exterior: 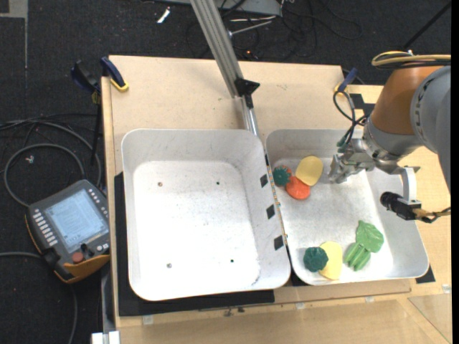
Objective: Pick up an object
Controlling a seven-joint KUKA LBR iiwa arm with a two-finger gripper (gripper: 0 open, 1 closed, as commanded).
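The right bin (387, 213) holds several small toys. A pale yellow piece (310, 169) lies at its upper left, touching an orange-red piece (298, 189) and a small dark green and red piece (280, 175). Near the front edge sit a dark green lump (314, 258), a yellow piece (332, 259) and a bright green toy (364, 244). My gripper (340, 170) hangs low in the bin's upper part, just right of the pale yellow piece, under the orange-banded wrist (401, 106). Nothing shows between its fingers.
The left bin (136, 192) stands beside the right one, sharing a raised divider (271, 199). A slanted metal pole (219, 38) crosses the bench's back. A teach pendant (68, 224) lies on the floor at left. Cables (412, 210) trail from the wrist.
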